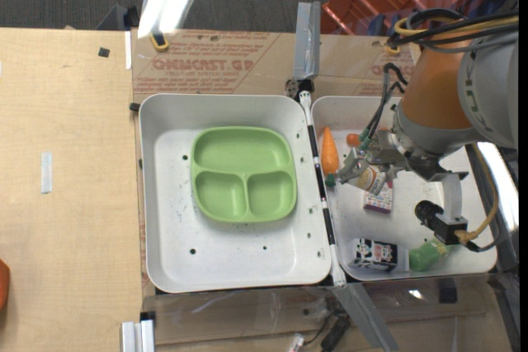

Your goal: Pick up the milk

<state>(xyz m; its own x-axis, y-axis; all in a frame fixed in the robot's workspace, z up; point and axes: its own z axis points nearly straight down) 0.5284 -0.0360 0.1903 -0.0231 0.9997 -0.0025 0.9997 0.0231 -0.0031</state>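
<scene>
Pincer, grip unclear, over right bin with milk; left bin holds green plate.

The counter is pale wood. Directly on it sits the left bin, a shallow white tray taken here as the landmark. The right bin stands just beside it, touching along their shared edge. Behind both bins a sheet of brown cardboard with red lettering lies flat on the counter. Well to the left of the left bin, a small pale strip rests on the wood, and farther back a tiny dark square lies near the cardboard's left end.
</scene>
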